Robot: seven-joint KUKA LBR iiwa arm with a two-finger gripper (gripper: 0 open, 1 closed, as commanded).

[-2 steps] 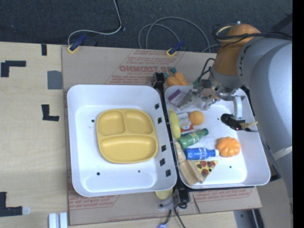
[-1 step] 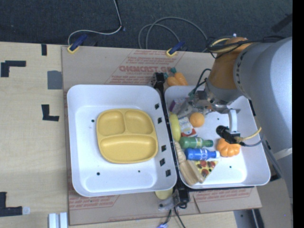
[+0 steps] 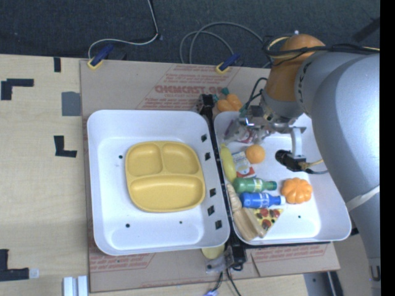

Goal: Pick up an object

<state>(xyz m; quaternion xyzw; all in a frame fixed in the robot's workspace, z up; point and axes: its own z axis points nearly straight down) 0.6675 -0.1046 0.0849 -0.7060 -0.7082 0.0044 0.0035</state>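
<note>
- Orange ball (image 3: 255, 154) lies in the right bin (image 3: 327, 224), just below and right of my gripper (image 3: 245, 125).
- My gripper hangs over the bin's upper left; whether it is open, I cannot tell.
- Being round, the ball has no long axis to align with.
- Green bottle (image 3: 253, 184) and blue bottle (image 3: 260, 199) lie farther down, long axes left to right.

glossy yellow plastic tray (image 3: 165, 176), matt white bins (image 3: 102, 165)

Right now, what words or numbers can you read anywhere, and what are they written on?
"CHEMCAST GP", roughly: red print on the brown cardboard sheet, faint, last letters uncertain.
Further red print on the cardboard sheet: too blurred to read.
Green bottle label: too small.
Blue bottle label: too small.
</note>
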